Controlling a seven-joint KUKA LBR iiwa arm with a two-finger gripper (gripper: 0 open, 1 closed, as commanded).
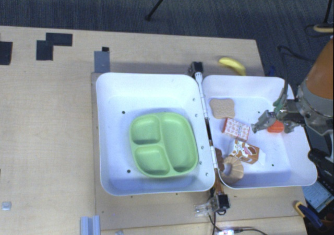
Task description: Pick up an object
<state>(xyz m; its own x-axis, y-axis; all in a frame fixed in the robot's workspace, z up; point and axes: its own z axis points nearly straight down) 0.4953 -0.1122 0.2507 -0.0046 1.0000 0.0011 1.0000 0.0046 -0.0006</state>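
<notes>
The gripper [271,120] hangs over the right bin [271,171], close to its right edge. Its dark fingers point left and stand a little apart. Nothing sits between them. Just beside the fingers, on their right, lies a small orange thing [275,127]. It is partly hidden by the gripper, so its shape and which way it points are hard to tell.

The arm [319,90] comes in from the right side, over the right edge of that bin. Its orange band shows above the grey wrist.

More things lie in the right bin. A tan slice like bread [223,107] lies flat near the bin's left edge, toward the far side. Below it is a small red and white box [236,129], tilted, with its long side running from upper left to lower right. Nearer the front is a brown and white packet [246,152]. At the front left corner sits a brown lumpy thing [232,168], touching the bin wall.

The left bin [112,124] holds a green tray [163,144] with three parts. It lies flat in the middle, a little toward the front.

On the bench [47,140], just behind the right bin's far edge, a yellow banana [232,65] lies outside both bins.
</notes>
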